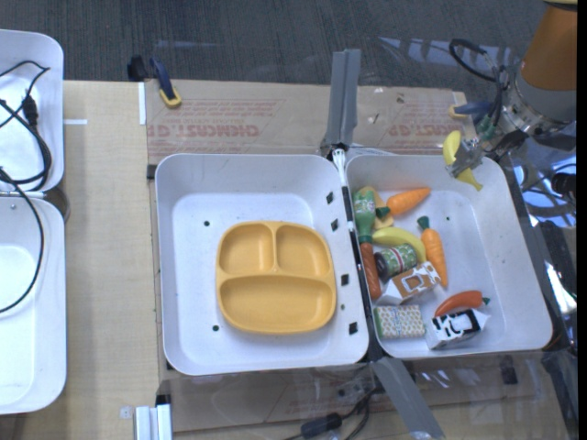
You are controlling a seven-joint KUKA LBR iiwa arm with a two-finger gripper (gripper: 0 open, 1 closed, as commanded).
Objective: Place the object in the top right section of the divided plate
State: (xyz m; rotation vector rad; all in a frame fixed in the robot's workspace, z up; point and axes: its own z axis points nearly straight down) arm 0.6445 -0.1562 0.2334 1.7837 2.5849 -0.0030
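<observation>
The arm reaches in at the upper right of the frame, and its gripper [468, 159] hangs over the upper right corner of the right bin [514, 246]; a yellow banana [453, 148] sits pinched between the fingers, lifted clear of the other toys, so the pick looks to have succeeded, though the grip is small in the frame and hard to judge closely.

The yellow divided plate [275, 276] lies in the left bin [183, 273], left of centre in the frame, with nothing in any of its three sections; the top right section [303, 249] is bare, so the placing is not yet done.

What is left, by this reading: carry the banana leftward across the divider between the bins, lower it over that section, and let go.

The remaining toys lie in the right bin: two carrots [407, 197], a second banana [396, 237], a green bottle [365, 209], a can [394, 260] and small cartons [417, 282] whose labels are too small to read.

On the cardboard sheet [229, 117] above the bins there is red printing, upside down from this view; it seems to read "CHEMCAST GP", but that is not certain.
</observation>
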